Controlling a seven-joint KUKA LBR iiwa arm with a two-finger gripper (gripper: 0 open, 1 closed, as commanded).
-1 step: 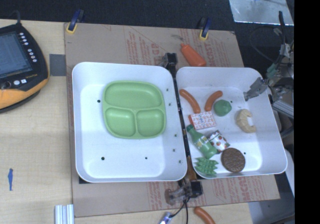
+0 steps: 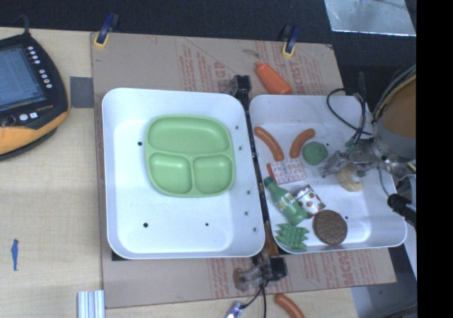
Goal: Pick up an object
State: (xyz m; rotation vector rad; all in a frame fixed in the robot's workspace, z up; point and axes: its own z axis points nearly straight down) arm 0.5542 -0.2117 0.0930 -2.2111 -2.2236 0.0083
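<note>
My pincer [image 2: 338, 165] hangs low over the right bin [image 2: 368, 239], toward its right wall, just beside a pale round object [image 2: 350, 180]; whether it is open or closed, I cannot tell. Nothing looks lifted yet. A green ball [image 2: 315, 152] and two sausages [image 2: 269, 142] lie near the bin's far edge, a brown disc [image 2: 330, 227] and green bottle [image 2: 282, 198] toward its near edge. The left bin [image 2: 127, 235] carries a green divided plate [image 2: 190, 155]. By my judgement the pick is barely begun: the grasp and lift remain.
</note>
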